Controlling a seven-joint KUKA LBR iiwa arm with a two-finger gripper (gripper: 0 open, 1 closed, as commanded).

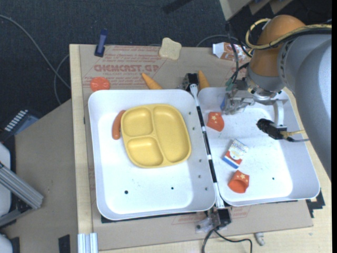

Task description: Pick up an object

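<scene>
Nearest the lens, a red carton [238,182] lay well below the end effector [230,103], whose opening I couldn't tell; the red piece [215,121] just beside it looked the easiest target.

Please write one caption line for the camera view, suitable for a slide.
KUKA arm's gripper poised over the right bin near a red toy; yellow divided tray lies in the left bin.

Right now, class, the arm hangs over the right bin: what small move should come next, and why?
Probably a short shift toward the strawberry, then down. The gripper hangs at the right bin's far left corner with nothing seen in it, and that red piece lies just beside it, nearer than the small carton.
</scene>
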